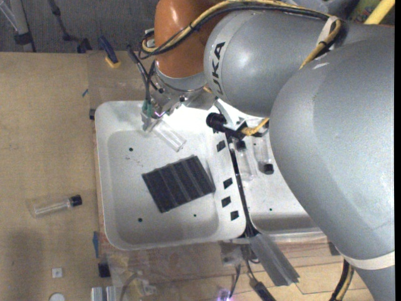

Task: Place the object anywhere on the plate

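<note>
A dark ribbed plate [178, 182] lies flat in the middle of the left bin [119, 227]. A clear tube [170, 137] rests slanted on the bin floor just beyond the plate's far edge. My gripper [149, 118] hangs over the bin's far left corner, right at the tube's upper left end. The wrist and its cables hide how the gripper meets the tube, so I cannot tell whether they touch.
A second clear vial with a black cap [54, 204] lies on the bench left of the bin. Another clear vial [264, 160] sits in the right bin [276, 215]. The big grey arm covers most of the right side.
</note>
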